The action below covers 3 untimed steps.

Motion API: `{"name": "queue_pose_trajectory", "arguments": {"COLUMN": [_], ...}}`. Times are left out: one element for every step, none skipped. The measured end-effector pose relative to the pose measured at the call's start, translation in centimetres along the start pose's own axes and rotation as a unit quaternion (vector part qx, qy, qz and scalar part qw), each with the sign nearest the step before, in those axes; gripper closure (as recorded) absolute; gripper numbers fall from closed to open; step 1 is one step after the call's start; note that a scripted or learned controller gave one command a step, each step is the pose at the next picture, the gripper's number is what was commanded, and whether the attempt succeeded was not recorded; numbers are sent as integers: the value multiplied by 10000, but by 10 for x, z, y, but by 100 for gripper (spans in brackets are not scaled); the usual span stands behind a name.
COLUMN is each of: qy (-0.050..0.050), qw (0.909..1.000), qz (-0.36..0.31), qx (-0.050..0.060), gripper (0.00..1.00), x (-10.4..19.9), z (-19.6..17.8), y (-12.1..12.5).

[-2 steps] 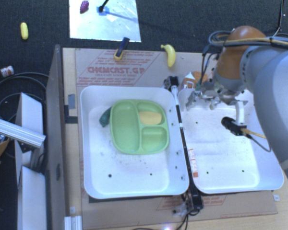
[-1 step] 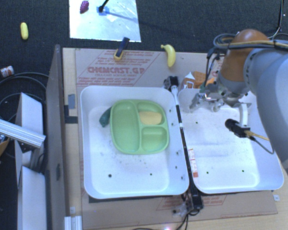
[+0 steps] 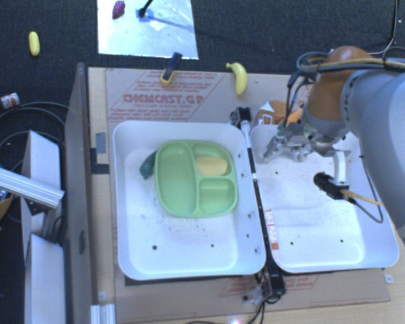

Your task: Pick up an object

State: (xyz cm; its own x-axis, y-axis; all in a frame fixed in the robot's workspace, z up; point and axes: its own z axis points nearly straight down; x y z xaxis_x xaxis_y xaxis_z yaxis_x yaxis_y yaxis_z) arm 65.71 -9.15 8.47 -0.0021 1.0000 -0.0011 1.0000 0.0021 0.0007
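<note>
Gripper (image 3: 288,147) low over right bin (image 3: 310,241), near back-left corner; whether it grips anything, cannot tell. Nearest pickable things lie left, in other bin: green tray (image 3: 189,191) carrying yellow block (image 3: 211,165), long axis left-right.

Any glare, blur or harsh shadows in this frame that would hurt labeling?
Camera view: strong glare on the shiny sheet above the bench; both bins evenly lit with soft shadows; the green plate is fairly sharp; the arm near the lens looks soft and oversized.
</note>
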Motion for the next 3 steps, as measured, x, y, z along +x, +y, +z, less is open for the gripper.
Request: {"name": "queue_pose_trajectory", "arguments": {"qy": [3, 2, -1], "qw": [10000, 10000, 10000], "qz": [-13, -13, 2], "qx": [-17, -11, -9], "gripper": [0, 0, 0], "x": [-1, -1, -8], "z": [-18, -18, 0], "y": [13, 12, 12]}}
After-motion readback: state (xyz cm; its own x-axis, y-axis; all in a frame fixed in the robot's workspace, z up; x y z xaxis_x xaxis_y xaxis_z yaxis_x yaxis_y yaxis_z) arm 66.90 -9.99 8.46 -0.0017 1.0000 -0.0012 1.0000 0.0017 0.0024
